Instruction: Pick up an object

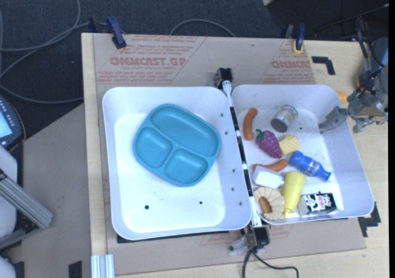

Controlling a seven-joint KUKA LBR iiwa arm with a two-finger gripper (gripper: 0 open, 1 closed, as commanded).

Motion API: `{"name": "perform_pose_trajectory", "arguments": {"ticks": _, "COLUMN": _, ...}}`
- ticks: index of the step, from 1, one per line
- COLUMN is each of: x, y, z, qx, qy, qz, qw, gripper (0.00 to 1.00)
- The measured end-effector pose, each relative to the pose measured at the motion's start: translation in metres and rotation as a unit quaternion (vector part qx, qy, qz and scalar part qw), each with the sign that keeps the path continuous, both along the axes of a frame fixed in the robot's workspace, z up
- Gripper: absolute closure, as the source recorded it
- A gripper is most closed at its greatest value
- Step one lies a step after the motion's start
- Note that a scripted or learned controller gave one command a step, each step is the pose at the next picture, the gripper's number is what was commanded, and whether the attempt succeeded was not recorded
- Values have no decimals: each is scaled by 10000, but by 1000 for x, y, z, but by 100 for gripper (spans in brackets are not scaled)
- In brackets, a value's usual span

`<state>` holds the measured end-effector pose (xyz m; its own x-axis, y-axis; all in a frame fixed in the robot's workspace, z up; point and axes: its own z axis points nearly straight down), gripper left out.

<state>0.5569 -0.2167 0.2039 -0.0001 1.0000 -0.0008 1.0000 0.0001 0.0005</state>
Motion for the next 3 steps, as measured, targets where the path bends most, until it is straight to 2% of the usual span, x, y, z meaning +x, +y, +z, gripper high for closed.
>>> {"name": "perform_pose_trajectory", "arguments": {"ticks": 1, "x": -43, "y": 70, "z": -65, "qx": 36, "qy": 54, "qz": 23, "qw": 10000, "gripper": 0}}
{"name": "perform_pose_trajectory", "arguments": {"ticks": 2, "x": -68, "y": 107, "z": -119, "qx": 2, "qy": -5, "qz": -7, "qw": 10000, "gripper": 0}}
{"name": "perform_pose_trajectory", "arguments": {"ticks": 3, "x": -68, "y": 107, "z": -109, "qx": 0, "qy": -11, "qz": -6, "qw": 10000, "gripper": 100}}
